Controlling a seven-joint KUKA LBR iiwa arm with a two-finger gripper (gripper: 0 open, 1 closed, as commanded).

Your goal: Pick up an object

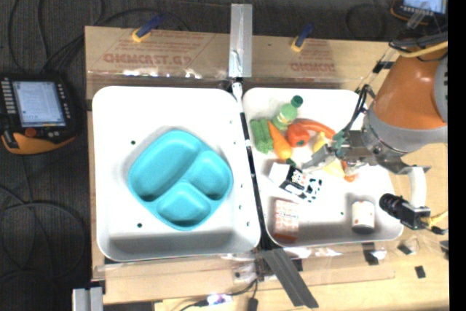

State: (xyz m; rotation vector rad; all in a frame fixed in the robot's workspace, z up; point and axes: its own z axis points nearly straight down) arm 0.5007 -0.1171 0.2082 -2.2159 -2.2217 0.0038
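My gripper [325, 154] hangs right of frame centre, just right of the orange plastic carrot [279, 140]; I cannot tell its grip.

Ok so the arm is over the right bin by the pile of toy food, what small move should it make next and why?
Probably ease the gripper straight down onto the orange toy just beside it. It hovers at the pile's edge in the right bin, with nothing visibly held. That toy lies on top, so it looks the easiest to grab.
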